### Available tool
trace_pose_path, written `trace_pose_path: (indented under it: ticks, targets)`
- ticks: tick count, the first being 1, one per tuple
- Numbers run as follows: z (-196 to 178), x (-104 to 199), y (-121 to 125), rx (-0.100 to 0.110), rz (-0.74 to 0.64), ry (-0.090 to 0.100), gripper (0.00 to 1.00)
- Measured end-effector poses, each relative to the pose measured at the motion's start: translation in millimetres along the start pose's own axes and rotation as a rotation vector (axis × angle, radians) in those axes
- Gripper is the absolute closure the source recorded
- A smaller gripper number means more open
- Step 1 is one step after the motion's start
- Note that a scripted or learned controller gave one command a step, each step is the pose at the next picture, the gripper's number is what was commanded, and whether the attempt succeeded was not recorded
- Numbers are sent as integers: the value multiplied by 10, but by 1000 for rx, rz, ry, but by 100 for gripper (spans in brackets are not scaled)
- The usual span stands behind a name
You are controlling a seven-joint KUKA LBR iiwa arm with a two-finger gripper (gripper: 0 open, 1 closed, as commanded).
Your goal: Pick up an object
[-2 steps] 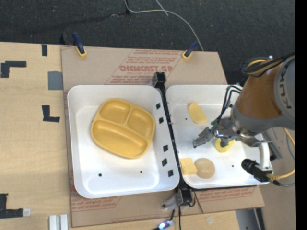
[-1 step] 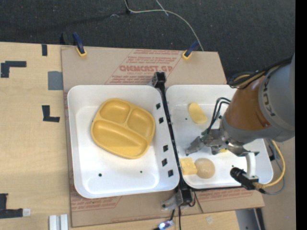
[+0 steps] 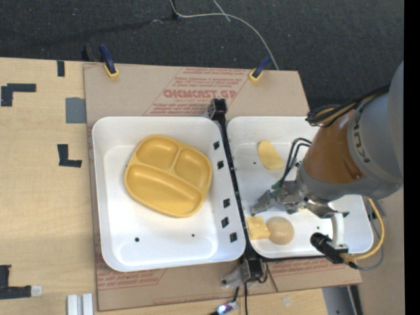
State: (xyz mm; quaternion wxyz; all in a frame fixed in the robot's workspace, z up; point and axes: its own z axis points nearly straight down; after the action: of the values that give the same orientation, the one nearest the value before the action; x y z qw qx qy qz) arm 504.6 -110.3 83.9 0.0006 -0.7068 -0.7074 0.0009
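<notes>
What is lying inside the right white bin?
The right bin holds a pale yellow oval piece, a yellow block and a beige ball. The arm covers its right part.

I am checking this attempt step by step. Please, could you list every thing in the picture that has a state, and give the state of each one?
Yellow divided tray: lies flat in the left bin, right side up.
Pale yellow oval piece: lies loose in the right bin, apart from the gripper.
Beige round object: rests near the front wall, touching a yellow block.
Gripper: low over the right bin, grasping nothing visible.
</notes>
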Motion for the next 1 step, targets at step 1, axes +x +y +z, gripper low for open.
trace_pose_path:
  ticks: [1]
  targets:
    - [-114, -4, 6, -3, 0, -2, 100]
